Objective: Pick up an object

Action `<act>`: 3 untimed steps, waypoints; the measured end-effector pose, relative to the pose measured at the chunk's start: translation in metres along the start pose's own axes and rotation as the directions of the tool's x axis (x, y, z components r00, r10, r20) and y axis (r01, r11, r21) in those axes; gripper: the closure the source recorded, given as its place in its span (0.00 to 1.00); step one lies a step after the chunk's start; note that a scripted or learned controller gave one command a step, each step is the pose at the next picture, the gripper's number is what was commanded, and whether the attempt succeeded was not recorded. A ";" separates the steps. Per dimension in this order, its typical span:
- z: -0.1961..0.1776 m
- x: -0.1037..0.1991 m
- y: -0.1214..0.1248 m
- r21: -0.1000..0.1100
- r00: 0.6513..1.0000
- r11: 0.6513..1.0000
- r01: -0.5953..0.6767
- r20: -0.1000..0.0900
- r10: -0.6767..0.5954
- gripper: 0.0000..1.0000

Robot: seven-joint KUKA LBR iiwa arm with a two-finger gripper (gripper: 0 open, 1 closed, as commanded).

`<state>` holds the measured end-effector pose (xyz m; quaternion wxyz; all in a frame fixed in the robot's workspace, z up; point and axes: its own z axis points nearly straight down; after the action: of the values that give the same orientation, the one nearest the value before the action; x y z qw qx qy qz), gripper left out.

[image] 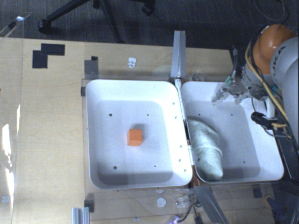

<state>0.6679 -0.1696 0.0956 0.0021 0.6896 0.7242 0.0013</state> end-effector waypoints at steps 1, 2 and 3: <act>-0.012 0.001 0.001 -0.003 1.000 1.000 0.005 0.002 -0.005 1.00; -0.011 0.001 0.001 -0.003 1.000 1.000 0.005 0.002 -0.005 0.00; -0.023 0.002 0.002 -0.006 1.000 1.000 0.009 0.003 -0.009 1.00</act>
<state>0.6702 -0.1673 0.1184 0.0054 0.6863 0.7273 0.0023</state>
